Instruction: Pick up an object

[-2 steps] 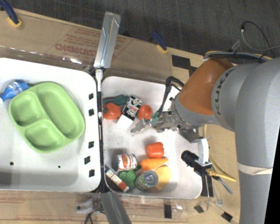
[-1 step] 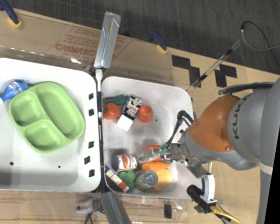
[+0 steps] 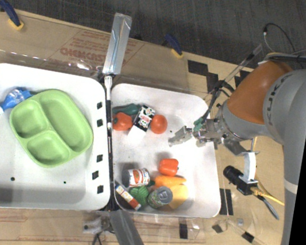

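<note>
Approach step: gripper (image 3: pixel 181 136) over right bin (image 3: pixel 204 183), finger state unreadable, nothing visibly held; next descend onto orange pepper (image 3: pixel 169 166).

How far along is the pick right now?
Done: the arm has reached over the right bin. In hand: nothing shows between the claw fingers; it hangs by the tomato. Left: close on something, such as the tomato or the orange pepper, and lift.

In the right bin (image 3: pixel 204 183), tomatoes (image 3: pixel 158 124) lie at eleven o'clock; an orange pepper (image 3: pixel 169 166), a can (image 3: pixel 138 177) and a yellow fruit (image 3: pixel 178 188) cluster at six.
</note>
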### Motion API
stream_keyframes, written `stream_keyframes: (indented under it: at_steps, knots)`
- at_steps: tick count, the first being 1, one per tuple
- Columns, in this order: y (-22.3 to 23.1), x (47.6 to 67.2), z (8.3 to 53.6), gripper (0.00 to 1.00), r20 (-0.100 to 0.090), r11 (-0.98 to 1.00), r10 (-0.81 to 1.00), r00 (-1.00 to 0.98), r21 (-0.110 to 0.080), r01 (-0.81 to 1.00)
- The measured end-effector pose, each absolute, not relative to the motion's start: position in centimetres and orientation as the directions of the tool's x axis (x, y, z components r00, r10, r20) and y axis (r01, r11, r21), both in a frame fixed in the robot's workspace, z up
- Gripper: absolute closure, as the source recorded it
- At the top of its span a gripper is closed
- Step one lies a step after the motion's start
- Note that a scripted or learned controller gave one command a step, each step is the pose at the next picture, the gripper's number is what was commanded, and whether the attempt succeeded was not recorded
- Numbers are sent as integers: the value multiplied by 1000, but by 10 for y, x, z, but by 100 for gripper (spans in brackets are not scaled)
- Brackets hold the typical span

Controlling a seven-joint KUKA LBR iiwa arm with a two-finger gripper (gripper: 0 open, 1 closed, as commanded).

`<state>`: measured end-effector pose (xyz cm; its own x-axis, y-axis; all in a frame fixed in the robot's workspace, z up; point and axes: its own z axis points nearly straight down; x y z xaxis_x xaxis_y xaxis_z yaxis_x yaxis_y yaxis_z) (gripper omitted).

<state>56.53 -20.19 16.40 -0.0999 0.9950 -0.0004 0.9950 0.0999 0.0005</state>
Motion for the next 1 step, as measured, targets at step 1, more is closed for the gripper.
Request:
stream_keyframes:
  at_steps: [1]
  knots:
    - [-210,529,121,0,2,153,988,-153,-4,988]
